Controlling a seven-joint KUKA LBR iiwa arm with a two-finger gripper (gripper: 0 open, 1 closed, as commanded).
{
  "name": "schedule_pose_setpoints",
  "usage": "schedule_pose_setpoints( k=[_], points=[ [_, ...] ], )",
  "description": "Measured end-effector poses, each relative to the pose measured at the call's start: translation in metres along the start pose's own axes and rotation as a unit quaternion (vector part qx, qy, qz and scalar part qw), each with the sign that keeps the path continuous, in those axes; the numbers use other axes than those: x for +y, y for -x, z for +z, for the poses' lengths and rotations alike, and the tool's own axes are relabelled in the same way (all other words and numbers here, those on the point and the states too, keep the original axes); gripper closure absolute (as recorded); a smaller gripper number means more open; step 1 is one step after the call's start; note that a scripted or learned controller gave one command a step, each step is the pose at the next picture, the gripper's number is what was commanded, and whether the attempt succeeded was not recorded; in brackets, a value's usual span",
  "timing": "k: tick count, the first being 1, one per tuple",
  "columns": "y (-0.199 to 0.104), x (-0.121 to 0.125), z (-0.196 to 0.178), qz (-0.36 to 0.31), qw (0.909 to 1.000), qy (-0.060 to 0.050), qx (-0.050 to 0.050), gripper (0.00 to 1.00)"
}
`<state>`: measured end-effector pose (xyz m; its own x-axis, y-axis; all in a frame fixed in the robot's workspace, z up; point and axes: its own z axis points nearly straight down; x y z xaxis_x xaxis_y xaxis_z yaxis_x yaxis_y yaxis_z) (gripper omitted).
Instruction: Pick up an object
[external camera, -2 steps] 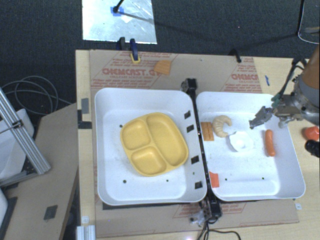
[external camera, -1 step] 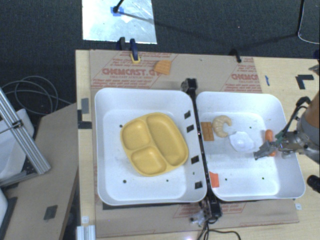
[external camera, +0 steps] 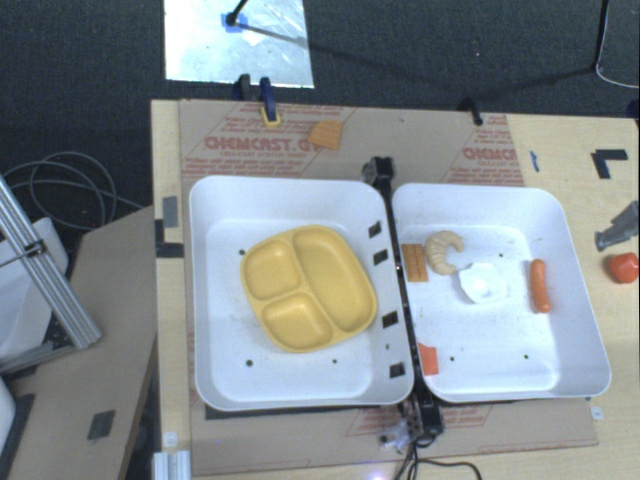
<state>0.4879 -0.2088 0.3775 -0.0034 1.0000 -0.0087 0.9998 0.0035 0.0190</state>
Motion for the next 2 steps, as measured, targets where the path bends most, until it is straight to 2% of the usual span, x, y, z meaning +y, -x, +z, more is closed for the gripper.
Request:
schedule_pose_setpoints(
  k=[1,2],
  points=[
    [-0.031,-0.005,0.158,0.000,0.9999,-0.015,0.007,0.00],
    [0.000,-0.001,0.027,0.000,1.0000,-0.002,0.001,0.00]
  ],
)
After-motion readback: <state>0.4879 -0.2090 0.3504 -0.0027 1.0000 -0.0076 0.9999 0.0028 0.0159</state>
